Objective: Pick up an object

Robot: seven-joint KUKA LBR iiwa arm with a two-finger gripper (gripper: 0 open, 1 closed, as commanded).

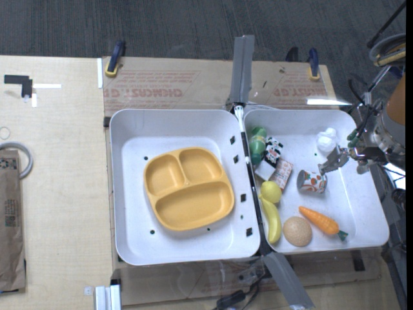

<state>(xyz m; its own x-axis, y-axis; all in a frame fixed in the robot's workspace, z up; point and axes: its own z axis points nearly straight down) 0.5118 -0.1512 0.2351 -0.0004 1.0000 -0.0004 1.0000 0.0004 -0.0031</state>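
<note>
Over the right bin (361, 192) the gripper (335, 160) hangs with fingers apart — holding nothing — just above a small patterned cup (312, 182), near a carrot (320, 221). Closing off-centre could tip or nudge the cup away. Faint red print on the cardboard (168, 82) behind is unreadable.
</note>
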